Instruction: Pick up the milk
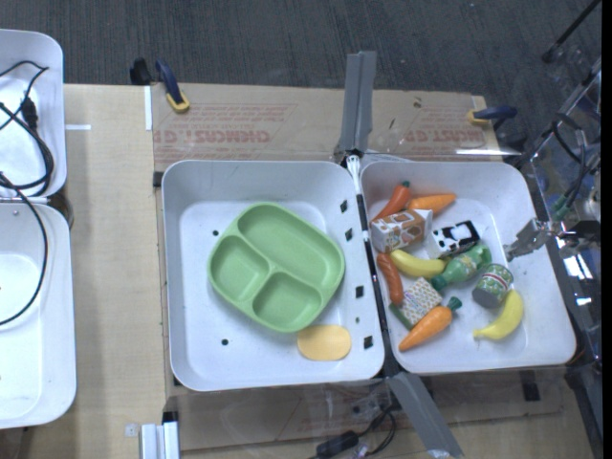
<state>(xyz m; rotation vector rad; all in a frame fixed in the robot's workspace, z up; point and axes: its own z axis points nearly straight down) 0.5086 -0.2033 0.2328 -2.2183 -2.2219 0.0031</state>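
The milk is a small white carton with black cow patches, lying in the middle of the right bin. It is wedged between an orange-and-white carton on its left and a green bottle just below it. My gripper hangs over the right side of the same bin, roughly a carton's length to the right of the milk and apart from it. Nothing shows between its tips.
Packed around the milk are two carrots, a banana, a speckled box, another carrot, a can and a second banana. The left bin holds a green divided plate and a yellow disc.
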